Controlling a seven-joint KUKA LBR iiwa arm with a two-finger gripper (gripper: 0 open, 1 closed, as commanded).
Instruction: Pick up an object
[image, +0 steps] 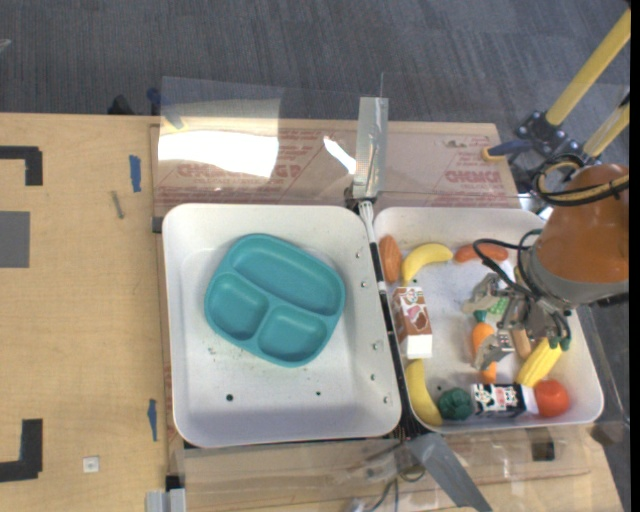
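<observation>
My gripper (507, 322) is low inside the right bin (460, 214), among the toy foods near its right side. A small orange piece (483, 333) lies right against it on the left. A yellow corn cob (540, 362) lies just below and to its right. The grey arm with its orange band (590, 235) comes in from the right and hides part of the bin's right edge. I see nothing clearly held.
The right bin also holds a banana (425, 258), an orange carrot (389, 258), a brown and white carton (412, 320), a second banana (422, 392), a green piece (456, 403), a black and white carton (498, 399) and a red tomato (553, 398). A teal divided plate (275, 298) lies in the left bin (200, 400).
</observation>
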